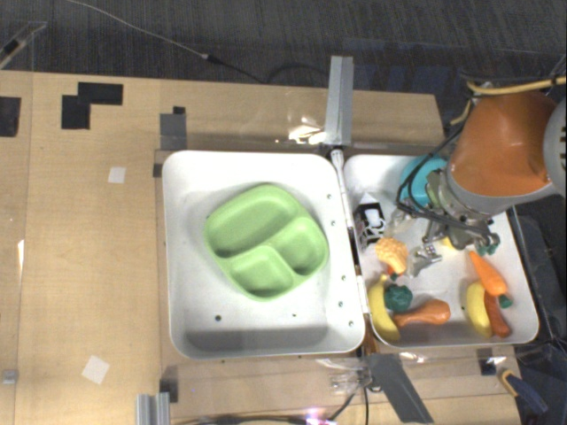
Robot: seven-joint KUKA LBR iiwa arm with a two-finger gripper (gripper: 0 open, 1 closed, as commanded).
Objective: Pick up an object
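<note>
The grey arm with its orange band is reaching in from the right, its gripper (431, 253) hanging low over the right white bin (524, 326); grip unreadable. Glossy plastic carrot (488, 274) lying just right of it, lumpy yellow-orange piece (391, 254) left.

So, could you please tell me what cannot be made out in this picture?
- Gripper, camera view: too small and cluttered to tell whether anything sits between the metal parts.
- Teal round object: mostly hidden by the grey arm's orange band.
- Small black-and-white item: too small to identify.
</note>
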